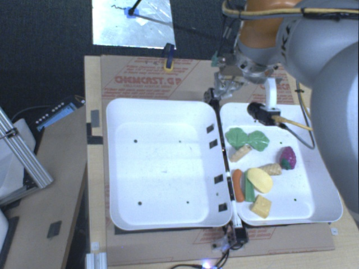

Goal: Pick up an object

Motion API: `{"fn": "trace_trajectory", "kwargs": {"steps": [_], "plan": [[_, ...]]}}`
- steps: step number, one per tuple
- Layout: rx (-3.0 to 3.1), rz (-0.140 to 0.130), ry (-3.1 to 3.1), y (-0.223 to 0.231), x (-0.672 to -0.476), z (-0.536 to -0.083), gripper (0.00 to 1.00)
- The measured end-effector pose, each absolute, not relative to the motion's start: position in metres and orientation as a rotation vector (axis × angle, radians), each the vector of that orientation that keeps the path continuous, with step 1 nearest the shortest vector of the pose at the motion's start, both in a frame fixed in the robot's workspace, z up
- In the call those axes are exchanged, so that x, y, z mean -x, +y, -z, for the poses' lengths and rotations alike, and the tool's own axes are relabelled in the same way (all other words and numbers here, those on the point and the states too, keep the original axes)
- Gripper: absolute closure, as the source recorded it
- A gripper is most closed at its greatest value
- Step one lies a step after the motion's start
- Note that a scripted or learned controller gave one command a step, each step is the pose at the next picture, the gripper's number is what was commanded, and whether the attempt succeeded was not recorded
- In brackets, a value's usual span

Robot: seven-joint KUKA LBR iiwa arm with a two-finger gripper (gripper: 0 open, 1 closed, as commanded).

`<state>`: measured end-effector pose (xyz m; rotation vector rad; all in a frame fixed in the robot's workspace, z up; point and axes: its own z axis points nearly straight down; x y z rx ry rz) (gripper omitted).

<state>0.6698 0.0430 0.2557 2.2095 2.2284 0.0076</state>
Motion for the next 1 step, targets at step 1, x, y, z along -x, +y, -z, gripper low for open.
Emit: {"fn": "trace_trajectory", "kwargs": {"steps": [1], "plan": [[-2.21, -0.012, 2.228, 0.0744, -0.6694, -0.3116, 1.0]]}}
